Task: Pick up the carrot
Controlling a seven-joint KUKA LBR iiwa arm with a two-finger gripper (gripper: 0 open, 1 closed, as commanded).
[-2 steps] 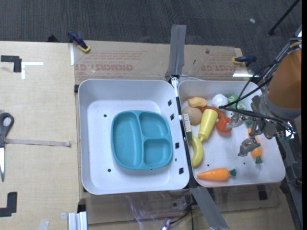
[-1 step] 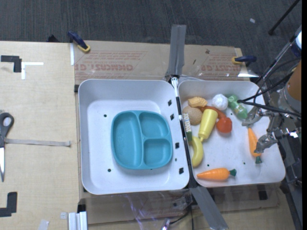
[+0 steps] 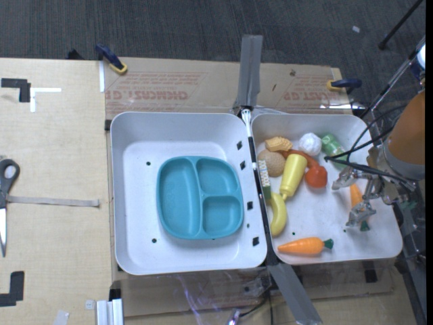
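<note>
A robotics lab test cell: two white bins [image 3: 125,249] sit clamped side by side on a plywood desk [image 3: 47,249] over flattened cardboard [image 3: 176,87], held with blue-and-yellow spring clamps [image 3: 111,57]. Black tape marks [image 3: 17,89] and scissors [image 3: 5,188] lie on the desk, grey carpet [image 3: 169,12] lies beyond, and loose cables [image 3: 358,144] trail at right.

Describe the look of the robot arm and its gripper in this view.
The arm enters from the right, with a broad orange band above a grey wrist. Thin black cables run across it. The gripper is a small grey metal assembly with slender fingers.
</note>
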